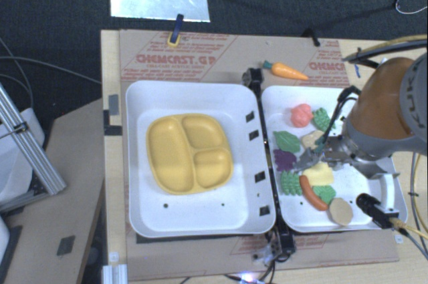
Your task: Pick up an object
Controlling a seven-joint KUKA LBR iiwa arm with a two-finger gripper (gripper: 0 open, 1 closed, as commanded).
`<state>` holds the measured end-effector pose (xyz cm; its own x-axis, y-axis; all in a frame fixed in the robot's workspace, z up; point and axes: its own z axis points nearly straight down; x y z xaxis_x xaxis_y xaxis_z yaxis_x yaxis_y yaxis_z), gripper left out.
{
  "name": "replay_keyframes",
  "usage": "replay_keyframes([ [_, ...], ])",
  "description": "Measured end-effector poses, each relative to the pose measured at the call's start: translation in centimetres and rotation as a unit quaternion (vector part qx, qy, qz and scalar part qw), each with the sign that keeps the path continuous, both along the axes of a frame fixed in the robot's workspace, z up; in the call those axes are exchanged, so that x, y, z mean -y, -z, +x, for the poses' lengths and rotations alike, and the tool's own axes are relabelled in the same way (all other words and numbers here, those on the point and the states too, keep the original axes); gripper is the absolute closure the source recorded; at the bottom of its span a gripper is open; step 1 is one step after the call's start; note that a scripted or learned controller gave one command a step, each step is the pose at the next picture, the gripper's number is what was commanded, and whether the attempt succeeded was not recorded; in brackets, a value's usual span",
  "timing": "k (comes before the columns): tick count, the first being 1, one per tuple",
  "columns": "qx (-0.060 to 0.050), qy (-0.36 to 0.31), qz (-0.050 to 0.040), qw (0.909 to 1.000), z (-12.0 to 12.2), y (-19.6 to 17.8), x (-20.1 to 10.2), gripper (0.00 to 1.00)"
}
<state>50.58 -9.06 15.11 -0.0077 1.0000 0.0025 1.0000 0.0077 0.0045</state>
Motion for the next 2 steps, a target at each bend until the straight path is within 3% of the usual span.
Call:
replay_keyframes([
  [1,0.000,-0.001,0.0001,1.0000,-1.8,-3.5,-5.0,0.00],
  [2,-0.004,0.007,-0.0033,1.0000,-2.1,1.9,3.8,0.00],
])
